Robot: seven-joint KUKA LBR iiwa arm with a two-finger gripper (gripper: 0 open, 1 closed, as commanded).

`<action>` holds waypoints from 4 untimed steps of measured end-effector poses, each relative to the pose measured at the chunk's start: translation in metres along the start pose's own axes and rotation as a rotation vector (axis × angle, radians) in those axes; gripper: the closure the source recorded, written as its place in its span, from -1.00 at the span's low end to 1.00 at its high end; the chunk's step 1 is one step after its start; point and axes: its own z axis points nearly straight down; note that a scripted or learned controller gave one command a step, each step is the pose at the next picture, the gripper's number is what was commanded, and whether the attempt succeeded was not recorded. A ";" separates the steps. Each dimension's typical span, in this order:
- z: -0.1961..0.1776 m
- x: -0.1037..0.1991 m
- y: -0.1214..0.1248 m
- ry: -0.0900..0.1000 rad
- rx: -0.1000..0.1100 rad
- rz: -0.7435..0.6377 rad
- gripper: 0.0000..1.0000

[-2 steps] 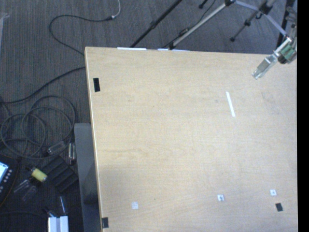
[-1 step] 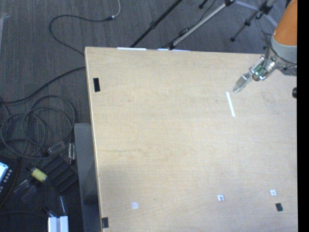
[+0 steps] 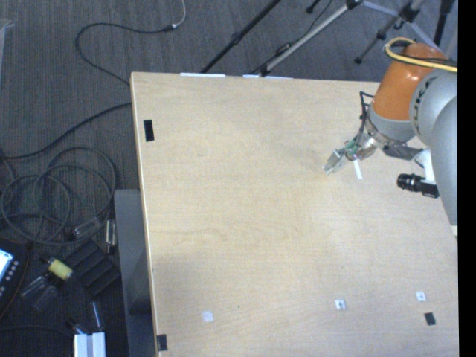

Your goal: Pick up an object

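My gripper (image 3: 344,168) hangs over the right part of the bare wooden bench top (image 3: 245,214), below the arm's orange band (image 3: 405,88). Its two thin fingers (image 3: 332,163) spread apart and point down and to the left. It is open, and there is nothing between the fingers. The wood under and around the gripper is plain.
Small black tags (image 3: 149,130) and white markers (image 3: 340,303) sit near the bench edges. A dark grey panel (image 3: 130,274) borders the bench's left side. Cables (image 3: 52,199) lie on the carpet at left, and tripod legs (image 3: 327,21) cross behind the far edge.
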 end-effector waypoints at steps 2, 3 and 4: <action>0.000 0.027 0.012 -0.001 0.002 0.164 1.00; 0.000 0.026 0.012 -0.001 0.001 0.164 -1.00; 0.001 0.028 0.014 -0.001 0.003 0.036 -1.00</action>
